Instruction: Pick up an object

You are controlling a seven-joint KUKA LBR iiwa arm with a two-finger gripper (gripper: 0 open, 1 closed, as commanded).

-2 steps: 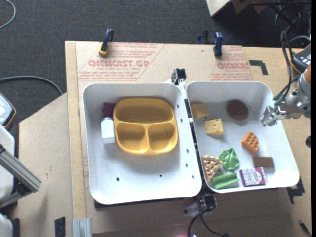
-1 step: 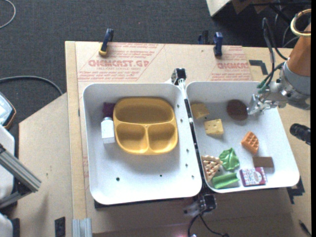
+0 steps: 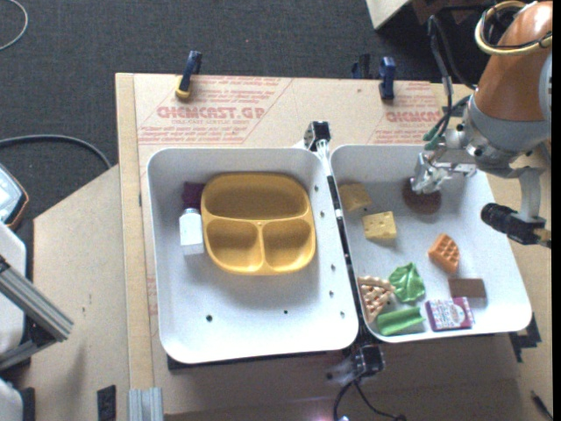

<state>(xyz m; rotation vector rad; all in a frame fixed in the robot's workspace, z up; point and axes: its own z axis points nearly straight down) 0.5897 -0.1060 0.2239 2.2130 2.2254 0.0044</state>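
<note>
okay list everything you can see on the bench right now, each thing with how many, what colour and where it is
left bin: 1, white, left half of bench
right bin: 1, white, right half of bench
divided tray: 1, yellow, middle of left bin
small bottle: 1, white, left of tray
cheese wedge: 1, yellow, right bin
waffle: 1, orange, right bin
lettuce leaf: 1, green, right bin
pink packet: 1, right bin, near edge
brown round piece: 1, right bin, under gripper
gripper: 1, grey, above the brown round piece
</note>
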